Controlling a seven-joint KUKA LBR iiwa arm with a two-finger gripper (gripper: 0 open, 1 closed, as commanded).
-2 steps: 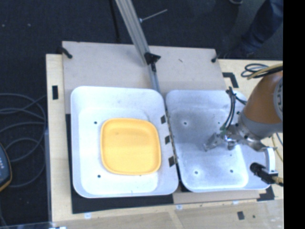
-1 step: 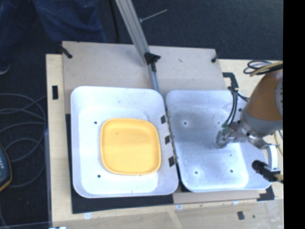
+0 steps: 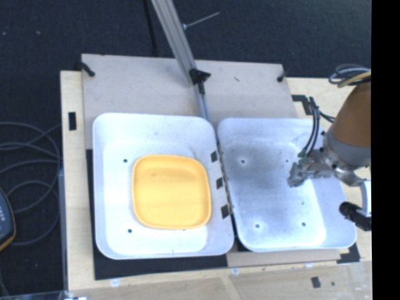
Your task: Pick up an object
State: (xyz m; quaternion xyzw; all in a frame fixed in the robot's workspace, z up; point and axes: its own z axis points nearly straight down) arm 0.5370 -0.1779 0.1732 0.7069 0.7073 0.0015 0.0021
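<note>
A pale wooden bench (image 3: 72, 186) stands on a dark, speckled floor (image 3: 56, 17). Black cables (image 3: 28, 161) loop over the floor at the left, and a metal rail (image 3: 172, 27) slants in from the top toward the bench.

You have open floor across most of the right bin (image 3: 275, 192), scuffed grey and bare left of the gripper (image 3: 297, 175), which hangs over its right half. In the left bin (image 3: 106, 167) the yellow plate (image 3: 171, 191) fills the middle, leaving narrow strips along the walls. A slanted metal pole (image 3: 178, 39) crosses above the bench (image 3: 250, 83) behind the seam between the bins.
</note>
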